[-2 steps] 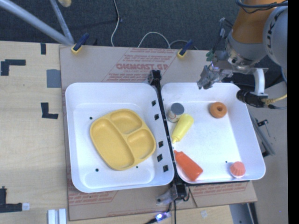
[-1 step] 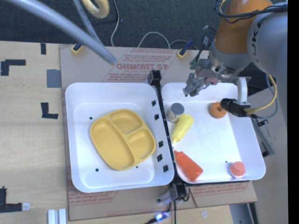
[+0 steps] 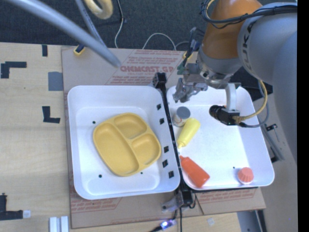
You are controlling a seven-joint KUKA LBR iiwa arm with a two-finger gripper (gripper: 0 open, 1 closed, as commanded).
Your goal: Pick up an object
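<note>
Two shallow white bins are being viewed from above, side by side on a bench. The right bin (image 3: pixel 256 129) is being reached into by a grey robot arm (image 3: pixel 270 37) with an orange band. Its gripper (image 3: pixel 185 93) is being held over the far left corner of that bin, above a small grey-capped object (image 3: pixel 182 114). Nothing is being pinched between its fingers; whether they are spread or pressed together cannot be told.

A yellow bottle (image 3: pixel 188 132) is lying just beside the grey-capped object, along the bin's left wall. An orange bottle (image 3: pixel 194 172) is resting at the near left corner, and a small orange-red object (image 3: pixel 245 175) near the near right corner. A yellow divided tray (image 3: pixel 126 143) is lying in the left bin (image 3: pixel 77 129).

For a clean grasp, the descent is probably best centred on one object, since the two by the wall are crowded. The dividing wall is leaving little room on the left; the middle of the right bin is being left open.
</note>
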